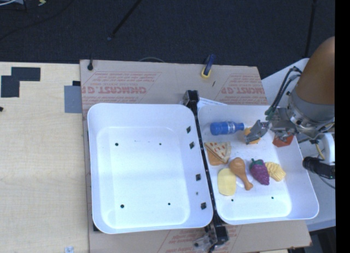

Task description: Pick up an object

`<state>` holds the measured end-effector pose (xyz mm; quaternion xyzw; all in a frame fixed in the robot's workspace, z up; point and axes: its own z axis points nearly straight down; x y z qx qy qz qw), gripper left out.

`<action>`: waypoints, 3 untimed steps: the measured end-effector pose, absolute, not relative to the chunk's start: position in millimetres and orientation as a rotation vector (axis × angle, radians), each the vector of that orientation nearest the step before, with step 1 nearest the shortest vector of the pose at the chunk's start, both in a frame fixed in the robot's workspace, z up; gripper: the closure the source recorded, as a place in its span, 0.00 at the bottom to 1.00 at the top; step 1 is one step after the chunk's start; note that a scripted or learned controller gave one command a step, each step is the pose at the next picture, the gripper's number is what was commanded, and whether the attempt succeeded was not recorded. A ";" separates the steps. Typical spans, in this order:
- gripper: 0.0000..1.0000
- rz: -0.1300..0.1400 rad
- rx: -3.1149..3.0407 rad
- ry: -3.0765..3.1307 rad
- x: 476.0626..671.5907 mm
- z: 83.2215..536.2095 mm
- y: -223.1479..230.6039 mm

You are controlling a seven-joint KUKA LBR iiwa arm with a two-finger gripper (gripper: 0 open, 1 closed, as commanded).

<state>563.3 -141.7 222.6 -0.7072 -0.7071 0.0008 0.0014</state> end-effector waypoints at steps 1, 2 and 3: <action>0.00 -0.012 -2.229 -2.228 619.3 104.4 -103.7; 1.00 -0.016 -2.231 -2.223 620.0 113.7 -104.0; 1.00 0.006 -2.219 -2.218 602.6 85.9 -102.7</action>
